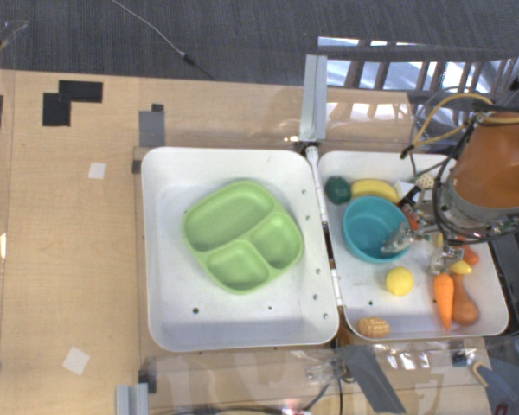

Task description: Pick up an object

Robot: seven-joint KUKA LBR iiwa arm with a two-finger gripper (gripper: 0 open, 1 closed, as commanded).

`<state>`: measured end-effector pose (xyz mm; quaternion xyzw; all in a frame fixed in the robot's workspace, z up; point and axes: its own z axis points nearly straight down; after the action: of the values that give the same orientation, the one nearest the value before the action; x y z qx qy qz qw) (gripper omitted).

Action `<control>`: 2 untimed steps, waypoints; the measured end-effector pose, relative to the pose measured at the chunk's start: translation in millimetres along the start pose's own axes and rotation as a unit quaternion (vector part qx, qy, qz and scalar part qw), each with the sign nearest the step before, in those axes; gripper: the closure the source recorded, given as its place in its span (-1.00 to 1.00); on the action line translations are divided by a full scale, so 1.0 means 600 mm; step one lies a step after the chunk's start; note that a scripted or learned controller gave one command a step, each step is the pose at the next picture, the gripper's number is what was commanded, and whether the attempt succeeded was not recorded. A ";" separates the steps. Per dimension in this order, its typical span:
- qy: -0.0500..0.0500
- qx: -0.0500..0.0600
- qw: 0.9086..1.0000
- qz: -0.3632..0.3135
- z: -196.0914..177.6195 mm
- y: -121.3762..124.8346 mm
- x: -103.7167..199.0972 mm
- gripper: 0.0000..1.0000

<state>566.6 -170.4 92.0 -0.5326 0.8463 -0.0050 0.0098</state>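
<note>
1. Two shallow white bins sit side by side on the wooden counter (60, 258): the left bin (173, 318) and the right bin (363, 305).
2. The left bin holds a green divided plate (242, 234) with three compartments, lying near its middle.
3. The right bin holds a teal bowl (374, 227), used here as the landmark.
4. A dark green rounded item (337, 189) lies just to the upper left of the bowl, and a yellow banana-like piece (374, 188) lies just above the bowl's rim.
5. A small yellow lemon (400, 281) lies just below the bowl.
6. An orange carrot (445, 299) stands lengthwise to the lower right of the bowl, with a reddish-brown item (464, 308) touching its right side.
7. A small corn-cob piece (374, 326) lies well below the bowl, at the bin's near edge.
8. The arm, grey with an orange band (495, 167), reaches in to the right of the bowl.
9. The tool (400, 240) is at the bowl's right rim, reaching into the bowl; whether its fingers are apart or together cannot be told, and nothing is seen clamped between them.
</note>
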 end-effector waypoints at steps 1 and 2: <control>0.002 0.002 0.997 -0.079 -0.002 0.055 -0.054 -1.00; 0.001 0.004 0.999 -0.043 -0.005 0.138 -0.049 -1.00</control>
<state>504.4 -108.0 93.5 -0.5683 0.8227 -0.0094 0.0112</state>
